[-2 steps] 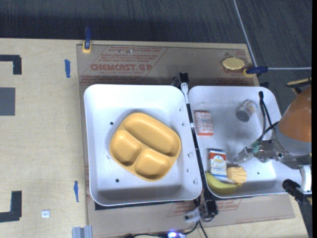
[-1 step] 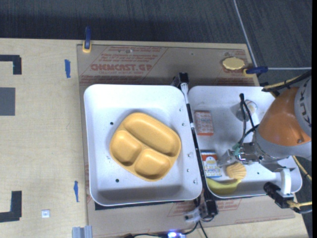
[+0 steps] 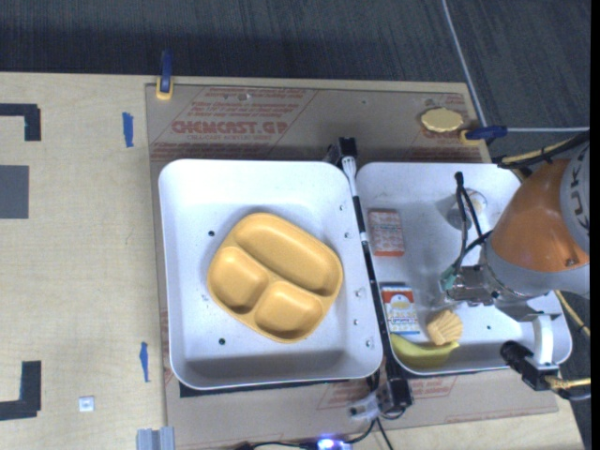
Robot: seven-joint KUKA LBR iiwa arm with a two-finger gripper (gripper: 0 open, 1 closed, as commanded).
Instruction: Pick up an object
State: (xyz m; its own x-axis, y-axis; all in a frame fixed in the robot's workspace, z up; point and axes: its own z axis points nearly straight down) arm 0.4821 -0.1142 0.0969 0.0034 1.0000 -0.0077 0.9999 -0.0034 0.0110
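Nearest you in the right bin (image 3: 412,190), a yellow banana (image 3: 424,350) lies along the front wall, with a pale ridged toy (image 3: 444,325) resting just against its upper side. Just left of that toy you see a small carton with a red top (image 3: 401,310), lying flat close to the divider between the bins. The arm (image 3: 542,242) comes in from the right, its orange band above the wrist over the right half of this bin, and the end effector (image 3: 466,286) sits just above and to the right of the ridged toy; you cannot tell from here how it is set, and nothing is visibly gripped. Farther back, a flat card with a red-brown face (image 3: 385,232) lies near the divider. In the left bin (image 3: 187,251) a yellow three-compartment tray (image 3: 274,276) rests in the middle. Beyond the bins, on the desk (image 3: 75,251), a round tan disc (image 3: 442,120) sits near the back right corner.
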